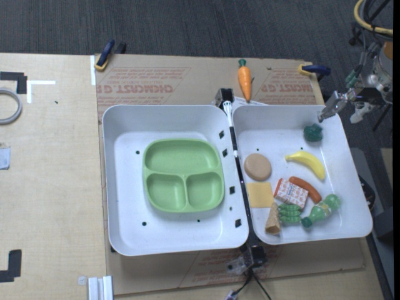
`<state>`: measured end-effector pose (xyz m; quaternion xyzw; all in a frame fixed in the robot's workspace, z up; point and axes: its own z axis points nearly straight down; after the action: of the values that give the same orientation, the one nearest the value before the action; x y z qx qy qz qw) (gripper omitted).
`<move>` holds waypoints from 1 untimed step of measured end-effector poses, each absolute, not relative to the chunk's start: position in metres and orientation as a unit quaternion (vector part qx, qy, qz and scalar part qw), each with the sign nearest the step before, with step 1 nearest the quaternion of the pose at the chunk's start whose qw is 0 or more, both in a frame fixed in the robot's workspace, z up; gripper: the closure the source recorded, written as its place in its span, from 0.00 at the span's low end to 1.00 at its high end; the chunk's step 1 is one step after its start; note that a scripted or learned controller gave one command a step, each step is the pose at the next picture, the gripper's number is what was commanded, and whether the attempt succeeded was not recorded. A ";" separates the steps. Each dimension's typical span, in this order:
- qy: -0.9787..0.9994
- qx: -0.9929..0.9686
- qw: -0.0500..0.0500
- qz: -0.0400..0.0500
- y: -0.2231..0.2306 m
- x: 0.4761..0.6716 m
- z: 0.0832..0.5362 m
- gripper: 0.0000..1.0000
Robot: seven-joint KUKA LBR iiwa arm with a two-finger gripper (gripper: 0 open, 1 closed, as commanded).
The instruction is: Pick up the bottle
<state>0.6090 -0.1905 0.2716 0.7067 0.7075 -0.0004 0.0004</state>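
Left white bin (119,186): a green three-compartment tray (184,175), smooth plastic. Right white bin (350,161): round tan bun (257,166), yellow cheese square (260,194), curved banana (307,163), sausage (304,188), green bottle (321,210) lying tilted near the front right corner. Above the far right rim, gripper (329,107); spread or pressed together, cannot tell; nothing seen held.

The bottle (321,210) I am after is small and green, lying on its side at a slant in the right bin's (350,167) near right corner.
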 end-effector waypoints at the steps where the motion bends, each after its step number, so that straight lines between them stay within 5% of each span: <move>1: 0.708 0.706 0.002 -0.001 -0.191 0.610 0.281 1.00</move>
<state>0.6096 -0.1907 0.2812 0.7059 0.7083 -0.0006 0.0015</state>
